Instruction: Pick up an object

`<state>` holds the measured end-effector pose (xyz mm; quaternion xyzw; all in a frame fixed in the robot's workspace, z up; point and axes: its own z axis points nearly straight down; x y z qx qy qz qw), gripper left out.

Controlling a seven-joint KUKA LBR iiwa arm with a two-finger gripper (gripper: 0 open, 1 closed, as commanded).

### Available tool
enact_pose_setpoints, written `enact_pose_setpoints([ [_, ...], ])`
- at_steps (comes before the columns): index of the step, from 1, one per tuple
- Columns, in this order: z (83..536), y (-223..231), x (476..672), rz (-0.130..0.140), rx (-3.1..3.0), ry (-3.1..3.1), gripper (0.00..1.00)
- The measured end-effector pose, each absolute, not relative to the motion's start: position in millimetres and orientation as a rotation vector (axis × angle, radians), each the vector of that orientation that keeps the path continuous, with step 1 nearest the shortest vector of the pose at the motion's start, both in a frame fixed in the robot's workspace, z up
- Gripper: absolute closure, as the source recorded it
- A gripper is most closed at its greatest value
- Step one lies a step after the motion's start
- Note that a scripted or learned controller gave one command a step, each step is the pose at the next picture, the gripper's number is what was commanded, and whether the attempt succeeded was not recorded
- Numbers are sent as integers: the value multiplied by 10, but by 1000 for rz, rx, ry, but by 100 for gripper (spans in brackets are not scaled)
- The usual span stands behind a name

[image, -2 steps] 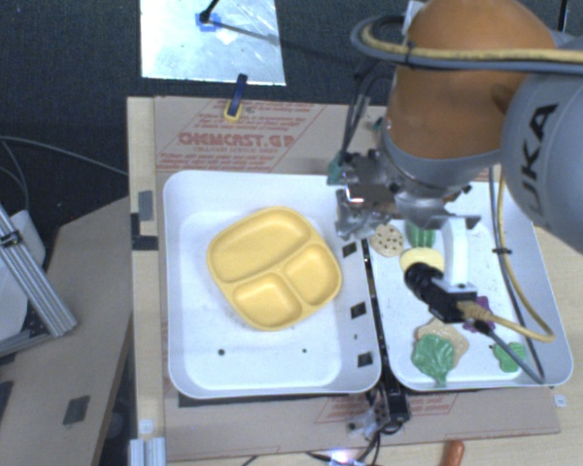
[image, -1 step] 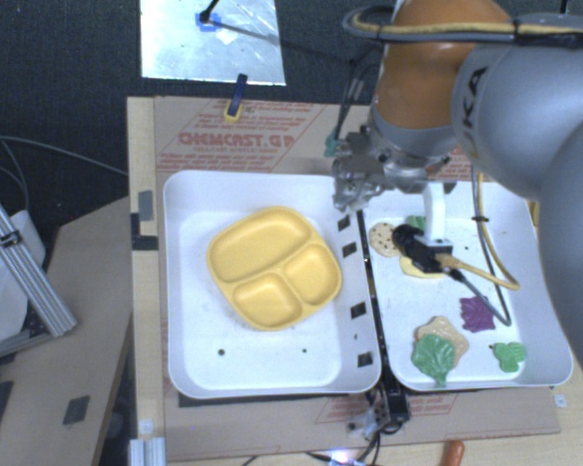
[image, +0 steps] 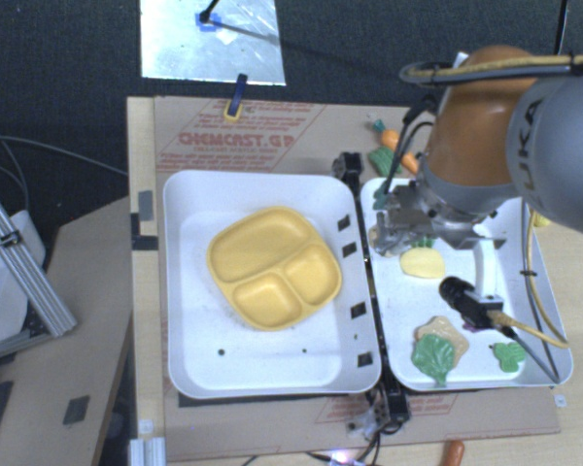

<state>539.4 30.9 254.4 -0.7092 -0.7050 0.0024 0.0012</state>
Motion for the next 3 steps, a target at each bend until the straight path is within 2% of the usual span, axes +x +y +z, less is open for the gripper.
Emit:
enact_pose_setpoints([
  [1, 3412, 631, 5116, -15, -2216, -2234, 100],
  [2, 3529, 549, 4865, -5, -2218, -2227, 100],
  [3, 4133, 1173, 4870, -13, -2212, -2235, 100],
])
